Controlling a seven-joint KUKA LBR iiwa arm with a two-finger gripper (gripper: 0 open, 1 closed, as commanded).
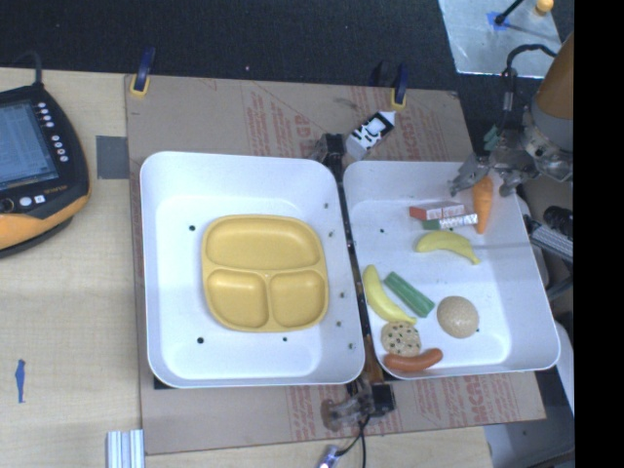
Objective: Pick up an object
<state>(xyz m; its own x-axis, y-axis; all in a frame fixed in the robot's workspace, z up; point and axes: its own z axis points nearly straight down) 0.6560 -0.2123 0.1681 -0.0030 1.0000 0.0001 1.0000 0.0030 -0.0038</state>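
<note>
My gripper [490,177] hangs over the far right corner of the right bin [517,261]. An orange carrot [483,206] points downward, its top caught between the fingers. Just left of and below it lies a red and white bar [441,215], with a yellow banana [447,246] nearer the front. A second banana [381,295], a green stick [408,293], a tan round bun [457,316], a cookie [401,337] and a sausage [412,362] lie in the bin's front half.
The left bin [175,261] holds a yellow divided plate [265,271]. A control pendant [34,164] rests on the bench at far left. A black and white item [370,132] sits behind the bins on the cardboard.
</note>
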